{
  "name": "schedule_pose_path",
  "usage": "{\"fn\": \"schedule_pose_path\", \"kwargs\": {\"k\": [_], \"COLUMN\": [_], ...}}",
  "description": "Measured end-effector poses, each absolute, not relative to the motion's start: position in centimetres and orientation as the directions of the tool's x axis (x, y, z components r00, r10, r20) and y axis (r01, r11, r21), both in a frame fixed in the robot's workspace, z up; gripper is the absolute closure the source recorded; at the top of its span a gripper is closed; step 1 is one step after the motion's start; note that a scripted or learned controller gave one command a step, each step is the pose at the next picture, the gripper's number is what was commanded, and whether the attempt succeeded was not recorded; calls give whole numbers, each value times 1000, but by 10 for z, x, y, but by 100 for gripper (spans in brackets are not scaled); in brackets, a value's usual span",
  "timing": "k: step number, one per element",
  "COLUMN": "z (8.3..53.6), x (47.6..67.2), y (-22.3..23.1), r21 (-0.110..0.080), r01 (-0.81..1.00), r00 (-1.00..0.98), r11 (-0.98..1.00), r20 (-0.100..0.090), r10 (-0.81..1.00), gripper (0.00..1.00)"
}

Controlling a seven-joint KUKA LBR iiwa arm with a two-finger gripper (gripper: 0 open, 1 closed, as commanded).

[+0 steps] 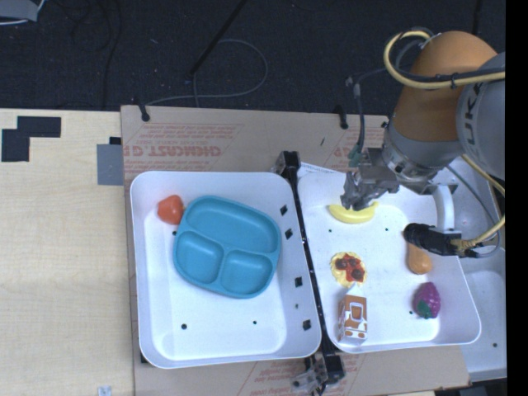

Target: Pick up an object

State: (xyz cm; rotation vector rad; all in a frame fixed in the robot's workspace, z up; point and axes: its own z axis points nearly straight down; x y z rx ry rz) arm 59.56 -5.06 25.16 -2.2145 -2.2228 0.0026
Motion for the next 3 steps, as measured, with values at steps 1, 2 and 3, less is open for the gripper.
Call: {"fn": "schedule_pose_path", "kwargs": {"k": [1, 2, 3], "z": [255, 238, 241], "x": [585, 577, 559], "y": [4, 61, 106], "r21": [-5, -5, -5], "r01": [1000, 1000, 1000], "r00": [-4, -4, -4], "r11": [4, 4, 4], "r20": [2, 1, 1], "r10": [1000, 1000, 1000], "gripper": [100, 100, 100]}}
